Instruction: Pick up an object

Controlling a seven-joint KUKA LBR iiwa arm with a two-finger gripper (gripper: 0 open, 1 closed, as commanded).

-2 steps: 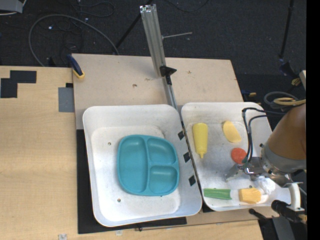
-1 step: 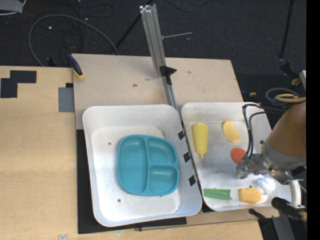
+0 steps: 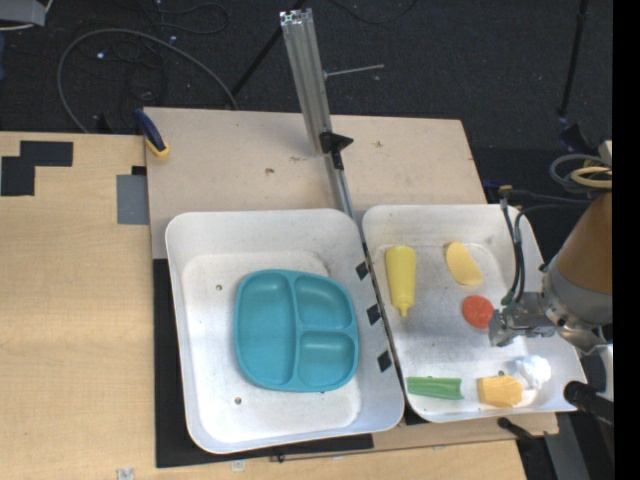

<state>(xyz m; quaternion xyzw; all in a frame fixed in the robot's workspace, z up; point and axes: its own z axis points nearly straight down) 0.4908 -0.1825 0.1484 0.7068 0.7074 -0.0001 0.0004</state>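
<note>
The right bin [image 3: 430, 218] holds several small things: a yellow squeeze bottle [image 3: 401, 277], a pale yellow lemon-like piece [image 3: 463, 263], a red ball [image 3: 477, 311], a green flat piece [image 3: 434, 388] and an orange-yellow block [image 3: 501, 391] beside a white crumpled item [image 3: 532, 371]. My gripper [image 3: 507, 330] hangs at the right side of this bin, just right of the red ball and above the orange block. Nothing shows between its tips. The arm's orange band [image 3: 598, 248] is at the view's right edge.
The left bin [image 3: 200, 238] carries a teal divided plate [image 3: 297, 329]. A metal post [image 3: 312, 88] rises from behind the bins' shared edge. Black clips [image 3: 372, 313] sit along the divider. A blue-and-yellow tool [image 3: 152, 133] lies on the bench's far left corner.
</note>
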